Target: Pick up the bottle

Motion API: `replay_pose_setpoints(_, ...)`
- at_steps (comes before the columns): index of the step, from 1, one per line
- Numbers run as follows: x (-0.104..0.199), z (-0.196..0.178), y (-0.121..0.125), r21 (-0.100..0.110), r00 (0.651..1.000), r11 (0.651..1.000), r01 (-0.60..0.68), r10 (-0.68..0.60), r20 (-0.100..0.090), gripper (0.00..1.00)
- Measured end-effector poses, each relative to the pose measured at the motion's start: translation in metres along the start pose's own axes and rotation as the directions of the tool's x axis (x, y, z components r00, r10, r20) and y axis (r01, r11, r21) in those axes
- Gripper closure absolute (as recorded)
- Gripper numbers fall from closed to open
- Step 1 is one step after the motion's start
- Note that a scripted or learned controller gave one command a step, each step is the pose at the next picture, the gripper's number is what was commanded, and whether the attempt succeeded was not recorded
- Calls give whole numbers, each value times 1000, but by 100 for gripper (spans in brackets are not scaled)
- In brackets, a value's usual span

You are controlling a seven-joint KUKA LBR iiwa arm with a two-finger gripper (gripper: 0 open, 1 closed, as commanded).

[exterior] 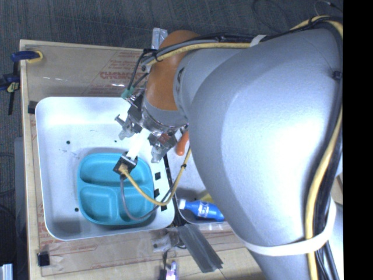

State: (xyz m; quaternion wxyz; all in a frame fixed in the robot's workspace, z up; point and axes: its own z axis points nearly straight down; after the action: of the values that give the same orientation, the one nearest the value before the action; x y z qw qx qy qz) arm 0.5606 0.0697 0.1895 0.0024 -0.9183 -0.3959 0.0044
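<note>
bottle (pixel 201 210), blue with a white cap end, lies on its side in the right bin (pixel 187 217), just past the wall that divides the two bins, its far end hidden under the arm (pixel 262 133). the arm's bulk covers nearly all of that bin, so little open room shows around it. the gripper (pixel 140 142) hangs over the left bin (pixel 52 127), well apart from the bottle, above the back edge of a blue divided tray (pixel 111 194); whether it is released or clenched cannot be told. bare white floor lies left of and behind the tray. an orange object (pixel 182 143) peeks out beside the wrist.
</note>
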Motion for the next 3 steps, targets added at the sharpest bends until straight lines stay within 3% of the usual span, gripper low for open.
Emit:
replay_pose_setpoints(1, 13, 32, -50, -2, 994, 994, -112, 112, -1, 0)
replay_pose_setpoints(2, 13, 24, -51, 2, 994, 994, -108, 108, 2, 100)
replay_pose_setpoints(3, 19, -108, -136, -6, 969, 969, 248, -248, -4, 100)
